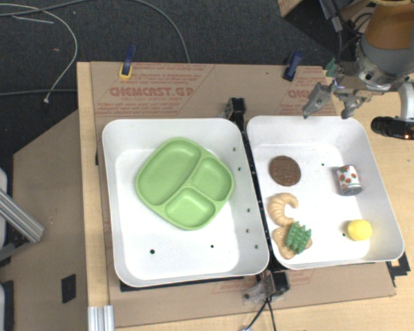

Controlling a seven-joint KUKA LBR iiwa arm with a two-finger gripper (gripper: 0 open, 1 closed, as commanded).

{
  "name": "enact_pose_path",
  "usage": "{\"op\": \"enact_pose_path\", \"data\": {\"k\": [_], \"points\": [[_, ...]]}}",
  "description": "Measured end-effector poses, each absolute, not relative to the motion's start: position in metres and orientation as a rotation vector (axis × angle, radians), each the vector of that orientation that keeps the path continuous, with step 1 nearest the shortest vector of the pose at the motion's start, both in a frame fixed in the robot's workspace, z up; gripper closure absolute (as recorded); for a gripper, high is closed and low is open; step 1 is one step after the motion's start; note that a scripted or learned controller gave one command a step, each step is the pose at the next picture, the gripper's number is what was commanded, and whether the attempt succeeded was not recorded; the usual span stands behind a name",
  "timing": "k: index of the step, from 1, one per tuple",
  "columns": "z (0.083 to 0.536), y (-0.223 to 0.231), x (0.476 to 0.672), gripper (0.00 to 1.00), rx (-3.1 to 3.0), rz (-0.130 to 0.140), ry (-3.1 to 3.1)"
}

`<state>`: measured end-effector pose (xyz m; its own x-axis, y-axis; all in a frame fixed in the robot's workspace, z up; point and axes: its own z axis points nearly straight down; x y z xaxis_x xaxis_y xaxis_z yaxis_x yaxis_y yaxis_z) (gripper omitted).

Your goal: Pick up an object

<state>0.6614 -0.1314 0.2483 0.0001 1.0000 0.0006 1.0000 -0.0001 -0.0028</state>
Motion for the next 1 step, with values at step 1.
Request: {"op": "enact_pose_path", "data": {"k": [1], "points": [[0.2492,-0.1314,0.6618,0.0,-2.22,0.001,-2.221]]}}
